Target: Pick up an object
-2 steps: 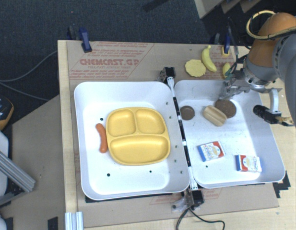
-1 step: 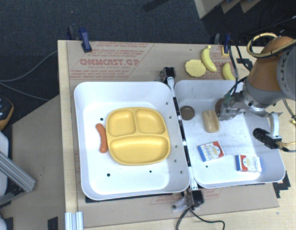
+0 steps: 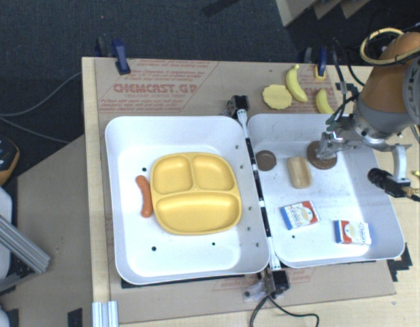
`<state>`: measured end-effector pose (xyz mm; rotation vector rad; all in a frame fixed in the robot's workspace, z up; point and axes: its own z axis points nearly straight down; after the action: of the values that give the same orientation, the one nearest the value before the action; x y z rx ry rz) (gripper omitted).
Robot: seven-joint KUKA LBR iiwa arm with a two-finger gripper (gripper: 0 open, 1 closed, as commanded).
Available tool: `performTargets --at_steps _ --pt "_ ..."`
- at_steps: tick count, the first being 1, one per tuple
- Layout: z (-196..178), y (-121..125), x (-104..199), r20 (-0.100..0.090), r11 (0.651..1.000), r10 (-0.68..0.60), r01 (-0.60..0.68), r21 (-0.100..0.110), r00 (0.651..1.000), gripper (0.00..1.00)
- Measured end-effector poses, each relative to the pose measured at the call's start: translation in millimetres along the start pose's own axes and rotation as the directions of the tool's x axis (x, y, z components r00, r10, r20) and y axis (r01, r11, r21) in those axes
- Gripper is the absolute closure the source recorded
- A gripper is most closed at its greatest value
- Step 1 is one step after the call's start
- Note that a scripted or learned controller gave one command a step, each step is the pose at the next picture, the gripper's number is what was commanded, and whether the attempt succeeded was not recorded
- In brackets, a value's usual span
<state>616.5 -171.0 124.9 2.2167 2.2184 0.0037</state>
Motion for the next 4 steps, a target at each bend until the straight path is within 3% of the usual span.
performTargets --at_steps 1,2,4 --pt "8.6 -41.8 9.7 -0.004 1.000 0.002 -0.002 0.011 1.000 1.00" --pt "-6.4 -60.2 39.3 -0.004 1.000 -0.001 0.001 0.008 1.000 1.00" --pt "-25.7 -58.3 38.4 -0.003 1.000 0.001 -0.001 0.003 1.000 1.00"
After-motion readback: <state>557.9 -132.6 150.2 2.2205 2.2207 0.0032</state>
